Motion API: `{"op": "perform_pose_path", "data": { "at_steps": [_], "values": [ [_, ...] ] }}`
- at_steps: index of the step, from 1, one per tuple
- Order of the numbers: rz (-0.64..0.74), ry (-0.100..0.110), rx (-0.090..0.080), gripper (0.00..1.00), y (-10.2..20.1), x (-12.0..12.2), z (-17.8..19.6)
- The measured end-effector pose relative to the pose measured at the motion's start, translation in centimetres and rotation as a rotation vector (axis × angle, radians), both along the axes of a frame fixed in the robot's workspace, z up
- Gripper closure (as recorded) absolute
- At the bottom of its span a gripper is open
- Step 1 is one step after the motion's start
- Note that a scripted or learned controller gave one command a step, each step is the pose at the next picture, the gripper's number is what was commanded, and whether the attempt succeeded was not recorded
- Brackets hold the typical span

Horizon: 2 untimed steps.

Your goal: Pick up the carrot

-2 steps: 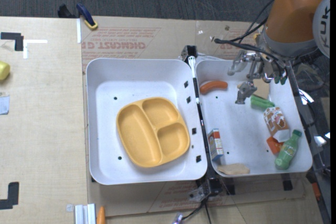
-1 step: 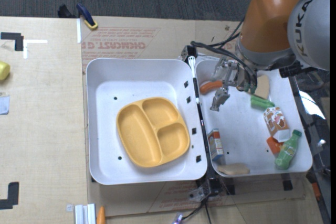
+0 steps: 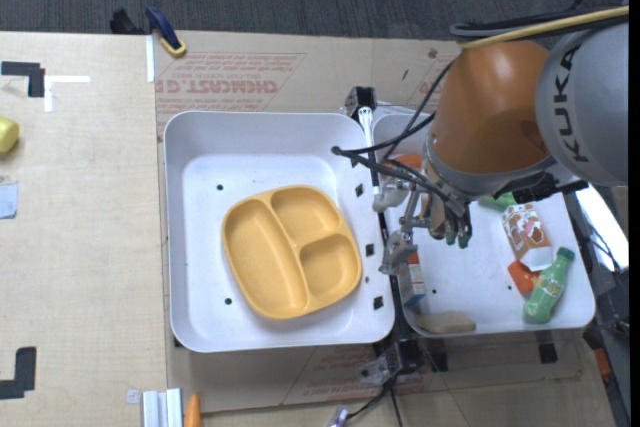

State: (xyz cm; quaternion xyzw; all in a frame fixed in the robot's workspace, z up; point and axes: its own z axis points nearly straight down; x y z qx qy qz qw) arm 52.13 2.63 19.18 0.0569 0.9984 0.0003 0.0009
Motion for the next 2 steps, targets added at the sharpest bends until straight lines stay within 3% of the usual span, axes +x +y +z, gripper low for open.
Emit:
{"op": "perform_pose_path", "data": {
  "at_steps": [1,2],
  "values": [
    [0.147,-0.005,0.0,0.0,6.4,-3.0,4.8],
    [-0.005,-0.023,0.009,0.0,11.9,-3.0,-7.9]
  ]
}}
